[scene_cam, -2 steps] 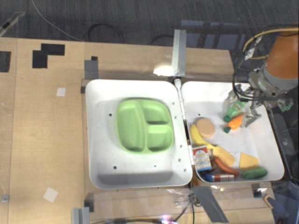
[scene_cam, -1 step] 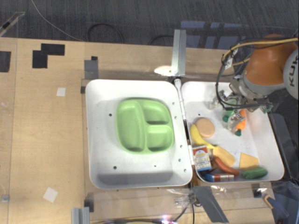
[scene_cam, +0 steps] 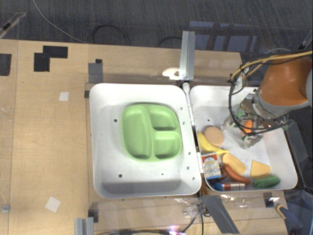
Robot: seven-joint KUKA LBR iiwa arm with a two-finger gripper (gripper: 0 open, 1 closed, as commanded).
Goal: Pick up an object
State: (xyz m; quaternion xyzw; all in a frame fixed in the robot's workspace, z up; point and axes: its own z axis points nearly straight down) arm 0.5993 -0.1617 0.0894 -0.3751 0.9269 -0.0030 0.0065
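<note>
Leftmost on the counter (scene_cam: 44, 146), the wooden surface lies bare apart from a few small marks. Next, the left bin (scene_cam: 100, 131) carries a green divided tray (scene_cam: 149, 131) near its middle, with free white floor all round it, widest along the near edge. A metal divider rail (scene_cam: 191, 131) separates it from the right bin (scene_cam: 288, 173).

In the right bin the objects crowd the left wall and the near edge: a tan round piece (scene_cam: 213, 135) beside a yellow banana (scene_cam: 208, 145), a small printed carton (scene_cam: 211, 167) just below, an orange-yellow wedge (scene_cam: 235, 163), a red sausage-shaped piece (scene_cam: 236, 176), a blue-and-red marker (scene_cam: 229, 185) along the near rim, a yellow cheese-like wedge (scene_cam: 259, 168), and a green pickle-like piece (scene_cam: 266, 181) at the near right corner. The far half of this bin's floor is open.

The gripper (scene_cam: 249, 137) hangs over the bin's centre right, below the orange band (scene_cam: 286, 84) and looped cables (scene_cam: 244, 72). Something small and orange (scene_cam: 248, 125) shows at the wrist; whether it is an object cannot be told. Whether the jaws are spread or pressed together cannot be told.
</note>
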